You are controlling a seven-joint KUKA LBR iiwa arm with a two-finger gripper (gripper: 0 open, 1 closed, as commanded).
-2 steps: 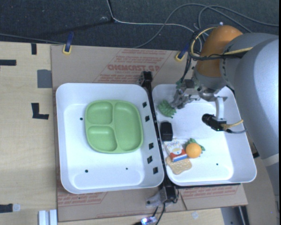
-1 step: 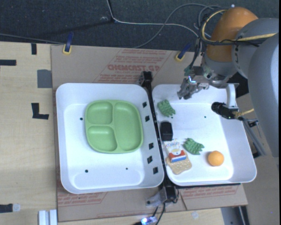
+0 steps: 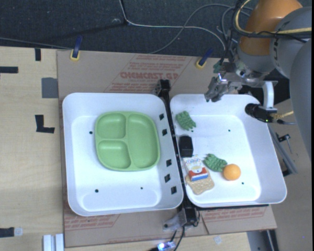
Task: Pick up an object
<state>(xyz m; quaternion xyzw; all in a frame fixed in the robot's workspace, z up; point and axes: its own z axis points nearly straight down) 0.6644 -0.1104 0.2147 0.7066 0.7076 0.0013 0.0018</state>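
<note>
From the camera view, I see my tool [image 3: 215, 93] hanging over the right bin's [image 3: 251, 192] far rim, carrying nothing; whether it is wide or narrow I cannot tell. The pickable things cluster toward that bin's near-left corner: a small orange ball [image 3: 231, 172], a green leafy piece [image 3: 215, 162], a printed snack packet [image 3: 198, 175]. The green divided plate [image 3: 127, 141] sits centred in the left bin [image 3: 78, 192].

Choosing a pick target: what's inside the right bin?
The right bin holds two green leafy pieces, an orange ball, a small packet and a black block. Anything beneath them is covered.
</note>
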